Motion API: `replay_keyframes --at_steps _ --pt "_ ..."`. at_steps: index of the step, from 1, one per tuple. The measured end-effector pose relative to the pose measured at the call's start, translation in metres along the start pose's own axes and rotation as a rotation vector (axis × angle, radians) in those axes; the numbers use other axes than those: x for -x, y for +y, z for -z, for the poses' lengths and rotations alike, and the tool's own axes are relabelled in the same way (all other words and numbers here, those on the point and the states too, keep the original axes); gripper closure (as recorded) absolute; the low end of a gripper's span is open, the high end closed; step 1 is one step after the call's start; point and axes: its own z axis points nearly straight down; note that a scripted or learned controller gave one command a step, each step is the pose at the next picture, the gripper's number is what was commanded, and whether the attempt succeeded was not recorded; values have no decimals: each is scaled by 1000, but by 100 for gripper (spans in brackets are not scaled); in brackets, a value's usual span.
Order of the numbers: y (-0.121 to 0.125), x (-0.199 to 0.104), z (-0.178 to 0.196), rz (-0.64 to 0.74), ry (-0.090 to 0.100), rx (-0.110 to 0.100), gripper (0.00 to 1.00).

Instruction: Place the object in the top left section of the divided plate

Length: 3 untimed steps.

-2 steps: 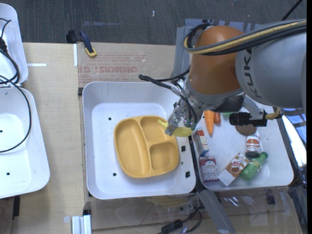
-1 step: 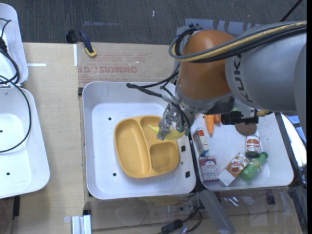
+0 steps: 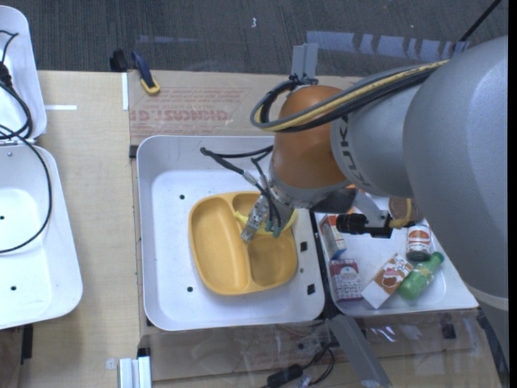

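Where the gripper (image 3: 260, 223) hangs over the yellow divided plate (image 3: 220, 253), its fingers blur into a small grey and green mass, so I cannot tell whether they are wide, narrow or holding the object, nor where that object lies. Much of the plate's small section at one o'clock is hidden under the wrist, while its long section at nine o'clock and its section at five o'clock lie bare. Around the plate the left bin (image 3: 166, 241) has open white floor toward nine and twelve o'clock, and the right bin (image 3: 452, 293), half covered by the arm, shows a green bottle (image 3: 420, 280), a jar (image 3: 418, 243) and small cartons (image 3: 346, 280).
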Motion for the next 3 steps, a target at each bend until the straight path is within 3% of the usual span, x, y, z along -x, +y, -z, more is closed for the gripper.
replay_keyframes --at_steps 1,2,3 --pt "-1 2 9 -5 -1 1 100" --pt "-94 -19 84 -104 13 -15 100" --pt "-11 8 91 -194 12 -16 100"
